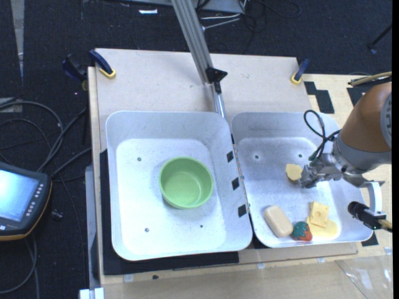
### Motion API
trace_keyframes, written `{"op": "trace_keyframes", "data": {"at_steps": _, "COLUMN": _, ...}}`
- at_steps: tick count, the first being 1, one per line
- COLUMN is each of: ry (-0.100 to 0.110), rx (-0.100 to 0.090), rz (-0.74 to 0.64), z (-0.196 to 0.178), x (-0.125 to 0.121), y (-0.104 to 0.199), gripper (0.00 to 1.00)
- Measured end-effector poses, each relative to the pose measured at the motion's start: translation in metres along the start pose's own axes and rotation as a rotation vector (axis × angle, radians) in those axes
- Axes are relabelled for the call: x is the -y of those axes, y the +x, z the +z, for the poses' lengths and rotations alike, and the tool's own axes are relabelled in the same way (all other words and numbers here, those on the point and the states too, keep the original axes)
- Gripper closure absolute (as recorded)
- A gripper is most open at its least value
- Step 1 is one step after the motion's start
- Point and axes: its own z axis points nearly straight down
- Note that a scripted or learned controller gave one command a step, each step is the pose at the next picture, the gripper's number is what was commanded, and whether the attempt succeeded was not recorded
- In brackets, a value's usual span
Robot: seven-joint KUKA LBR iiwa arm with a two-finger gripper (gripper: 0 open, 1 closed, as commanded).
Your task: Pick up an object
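In the right bin (268, 136) my gripper (307, 178) is down near the floor, right beside a small yellow lump (293, 171) that lies just left of it. Nearer the front of this bin lie a tan oblong block (278, 220), a red strawberry-like toy with a green top (302, 231) and a yellow cheese-like wedge (320, 217). A green bowl (186, 182) sits upright in the middle of the left bin (134, 167). Nothing shows between the gripper's tips, which the wrist hides.
A slanted metal pole (196, 39) rises from the back of the bench between the bins. Clamps (103, 64) sit at the bench's back corners. A black cable (316, 129) loops above the gripper. A handheld screen (19, 198) lies off the bench at left.
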Motion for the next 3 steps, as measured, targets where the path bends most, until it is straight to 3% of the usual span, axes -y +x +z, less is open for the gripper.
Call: {"op": "trace_keyframes", "data": {"at_steps": 3, "ry": -0.003, "rx": 0.001, "rz": 0.000, "z": -0.152, "x": 0.010, "y": -0.003, "gripper": 1.00}}
